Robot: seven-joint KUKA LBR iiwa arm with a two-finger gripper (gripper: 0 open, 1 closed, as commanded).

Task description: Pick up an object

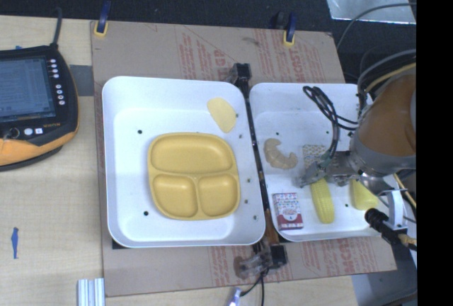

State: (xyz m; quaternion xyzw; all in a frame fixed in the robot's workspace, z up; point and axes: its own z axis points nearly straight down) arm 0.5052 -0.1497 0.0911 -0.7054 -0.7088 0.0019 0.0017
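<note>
The right bin (283, 93) holds a beige curved piece (279, 154), a small speckled packet (313, 152), a yellow corn cob (323, 201), a red and white box (287, 210) and a yellow item (363, 195) partly under the arm. My gripper (315, 174) hangs low in this bin, just above the top end of the corn cob and right of the beige piece. Nothing shows as held in it. The left bin (113, 156) holds a yellow divided plate (192, 175) and a pale yellow flat piece (222, 114).
The grey and orange arm (388, 129) covers the right bin's right side, with a black cable (322, 103) looping over the bin's back. A control tablet (32, 103) lies on the bench at far left. Clamps hold the cardboard base at the back.
</note>
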